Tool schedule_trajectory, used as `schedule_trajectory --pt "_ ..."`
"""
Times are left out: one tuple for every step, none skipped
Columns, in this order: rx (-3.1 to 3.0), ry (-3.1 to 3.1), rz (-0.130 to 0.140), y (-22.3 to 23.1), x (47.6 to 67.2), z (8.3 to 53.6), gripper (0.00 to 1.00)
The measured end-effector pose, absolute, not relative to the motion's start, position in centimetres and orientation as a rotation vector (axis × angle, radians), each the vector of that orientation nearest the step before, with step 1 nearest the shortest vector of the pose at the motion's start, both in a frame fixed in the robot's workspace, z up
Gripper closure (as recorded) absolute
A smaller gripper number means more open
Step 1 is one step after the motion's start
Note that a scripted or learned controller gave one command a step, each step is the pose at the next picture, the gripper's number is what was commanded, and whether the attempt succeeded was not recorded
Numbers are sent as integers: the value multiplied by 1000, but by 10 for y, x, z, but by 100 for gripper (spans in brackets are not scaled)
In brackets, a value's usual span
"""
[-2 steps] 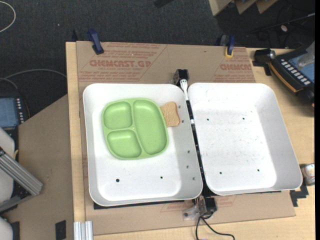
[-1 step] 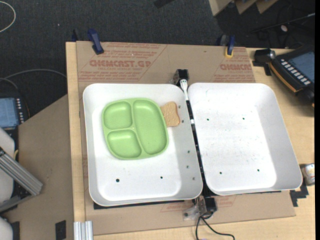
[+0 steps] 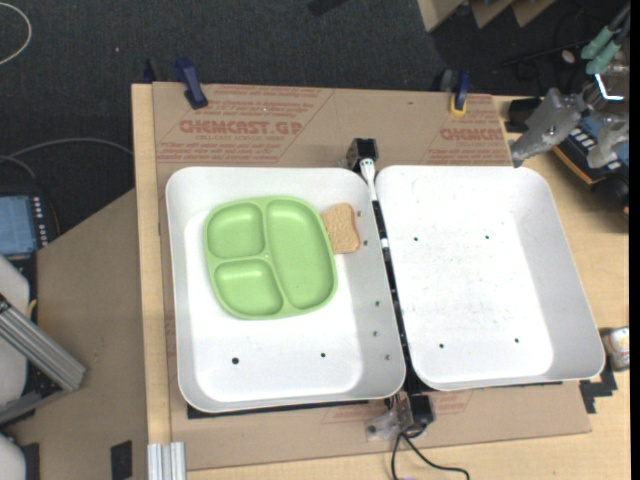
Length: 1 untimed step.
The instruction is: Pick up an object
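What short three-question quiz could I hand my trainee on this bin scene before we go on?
1. True or false: the green divided plate lies in the right bin.
2. How many compartments does the plate have?
3. The tan biscuit-like piece is: A) on the bench outside the bins, B) in the left bin at the plate's right edge, C) in a plate compartment.

Key: 1 false, it lies in the left bin; 2 three; 3 B.

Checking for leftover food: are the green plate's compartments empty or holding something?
Empty: all three compartments of the green plate show bare green. The tan cracker lies outside, against its right rim.
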State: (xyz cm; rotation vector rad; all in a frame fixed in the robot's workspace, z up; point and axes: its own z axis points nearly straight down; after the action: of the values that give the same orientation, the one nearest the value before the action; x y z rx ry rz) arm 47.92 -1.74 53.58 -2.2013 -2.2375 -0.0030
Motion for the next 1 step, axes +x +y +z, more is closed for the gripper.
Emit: schedule_trajectory --pt "-2237 -2212 1 -122 479 535 0"
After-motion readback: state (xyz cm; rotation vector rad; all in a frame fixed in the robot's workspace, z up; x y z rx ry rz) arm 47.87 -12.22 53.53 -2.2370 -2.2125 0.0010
